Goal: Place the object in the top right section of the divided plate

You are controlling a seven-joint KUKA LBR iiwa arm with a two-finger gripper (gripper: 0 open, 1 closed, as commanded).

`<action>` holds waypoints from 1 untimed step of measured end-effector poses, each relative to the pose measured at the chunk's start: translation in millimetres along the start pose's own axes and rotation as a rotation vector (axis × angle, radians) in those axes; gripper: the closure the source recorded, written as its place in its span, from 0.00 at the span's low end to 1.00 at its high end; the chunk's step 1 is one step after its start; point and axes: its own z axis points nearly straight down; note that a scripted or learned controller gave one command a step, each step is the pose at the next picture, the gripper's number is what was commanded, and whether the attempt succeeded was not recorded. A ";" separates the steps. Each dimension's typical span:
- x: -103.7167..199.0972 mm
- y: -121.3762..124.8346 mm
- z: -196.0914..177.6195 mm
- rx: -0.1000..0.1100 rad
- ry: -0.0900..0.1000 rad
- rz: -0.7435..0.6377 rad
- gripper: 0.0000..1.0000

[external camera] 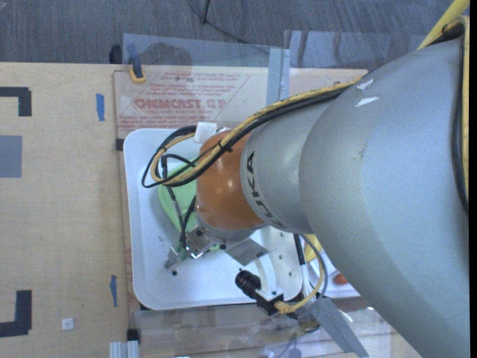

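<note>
A green divided plate [173,194] lies in the left white bin [141,230]; I see just a sliver of its left side, and the arm covers the rest. The arm's orange band [223,192] hangs right over the plate. Below the wrist, the gripper [183,253] points down at the bin floor by the plate's lower left edge, mostly hidden by the arm. A small dark speck [174,271] lies on the bin floor just under it. The plate's sections and any object on it are hidden.
The big grey arm [358,200] blocks the right bin and most of the left one. A small orange thing [340,279] peeks out under the arm at the right. A clear panel [194,73] stands behind the bins. Bare wooden bench [59,200] lies to the left.
</note>
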 end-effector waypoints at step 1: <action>-2.8 1.6 -10.7 -0.008 -0.006 0.004 1.00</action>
